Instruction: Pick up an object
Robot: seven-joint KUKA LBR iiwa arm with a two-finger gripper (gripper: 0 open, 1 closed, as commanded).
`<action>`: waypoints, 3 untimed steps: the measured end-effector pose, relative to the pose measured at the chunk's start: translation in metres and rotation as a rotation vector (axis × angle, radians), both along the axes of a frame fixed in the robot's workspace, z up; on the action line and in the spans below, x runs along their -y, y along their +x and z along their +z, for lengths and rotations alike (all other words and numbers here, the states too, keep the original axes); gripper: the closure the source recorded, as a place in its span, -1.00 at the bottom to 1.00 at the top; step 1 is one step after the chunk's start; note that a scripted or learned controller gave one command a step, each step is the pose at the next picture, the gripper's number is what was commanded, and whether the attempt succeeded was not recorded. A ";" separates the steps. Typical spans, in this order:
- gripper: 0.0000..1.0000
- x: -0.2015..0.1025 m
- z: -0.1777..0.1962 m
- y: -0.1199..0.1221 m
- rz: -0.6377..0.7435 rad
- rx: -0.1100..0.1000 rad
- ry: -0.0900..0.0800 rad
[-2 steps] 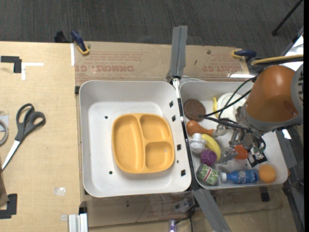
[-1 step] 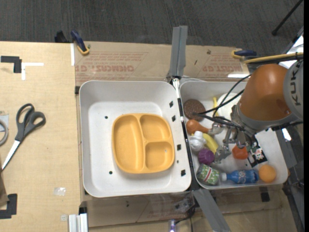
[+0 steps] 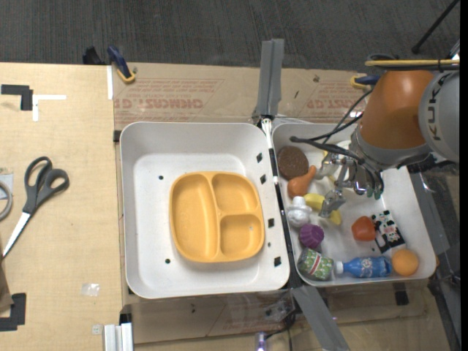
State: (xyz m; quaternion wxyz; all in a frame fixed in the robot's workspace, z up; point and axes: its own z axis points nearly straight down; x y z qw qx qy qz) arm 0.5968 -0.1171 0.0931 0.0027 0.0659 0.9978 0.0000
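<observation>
The light wooden worktop [image 3: 58, 269] carries two shallow white bins: the left-hand bin [image 3: 139, 218] holds a yellow three-compartment plastic tray [image 3: 217, 216], while the right-hand bin [image 3: 413, 210] holds the small toys. The grey arm's jaws [image 3: 333, 203] hang near its left wall, just above a small yellow toy [image 3: 314, 201]; whether they are parted I cannot tell. Best descend straight, centring on that toy, clear of the purple one [image 3: 311, 235].

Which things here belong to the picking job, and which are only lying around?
Job:
gripper, low in the right bin
yellow item beside the gripper
white item
purple item
red item
orange ball
blue bottle
brown disc

Lying about:
yellow divided plate in the left bin
scissors on the bench
</observation>
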 end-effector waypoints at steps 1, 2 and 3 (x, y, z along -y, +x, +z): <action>1.00 0.000 0.010 0.001 0.002 0.005 -0.001; 1.00 -0.071 0.122 0.003 0.077 0.000 0.000; 1.00 -0.043 0.196 0.046 0.204 0.000 -0.001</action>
